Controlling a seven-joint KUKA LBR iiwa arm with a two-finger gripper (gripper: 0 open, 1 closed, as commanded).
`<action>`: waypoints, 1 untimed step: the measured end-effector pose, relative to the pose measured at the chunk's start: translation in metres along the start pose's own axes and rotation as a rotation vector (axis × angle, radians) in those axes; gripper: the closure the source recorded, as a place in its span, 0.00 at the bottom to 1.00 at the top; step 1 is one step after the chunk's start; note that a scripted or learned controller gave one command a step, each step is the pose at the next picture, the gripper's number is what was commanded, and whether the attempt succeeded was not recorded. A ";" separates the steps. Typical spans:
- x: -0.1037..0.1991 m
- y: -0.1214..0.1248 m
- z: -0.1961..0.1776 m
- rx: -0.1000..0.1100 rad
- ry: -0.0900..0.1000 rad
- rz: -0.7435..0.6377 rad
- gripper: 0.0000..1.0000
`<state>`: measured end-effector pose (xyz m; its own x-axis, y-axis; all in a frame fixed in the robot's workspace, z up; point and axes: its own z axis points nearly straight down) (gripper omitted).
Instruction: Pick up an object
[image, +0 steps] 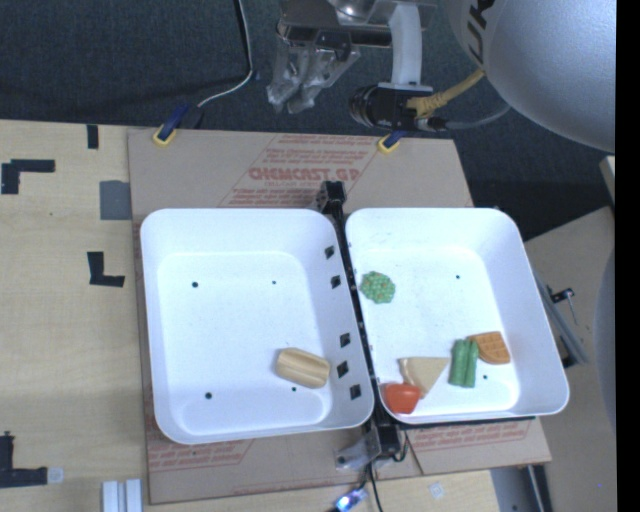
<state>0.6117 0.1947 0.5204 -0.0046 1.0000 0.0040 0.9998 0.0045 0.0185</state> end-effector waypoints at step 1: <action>-0.019 -0.016 0.157 0.035 -0.010 0.006 1.00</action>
<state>0.5990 0.1759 0.3629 0.0014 1.0000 -0.0060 0.9999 -0.0015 -0.0160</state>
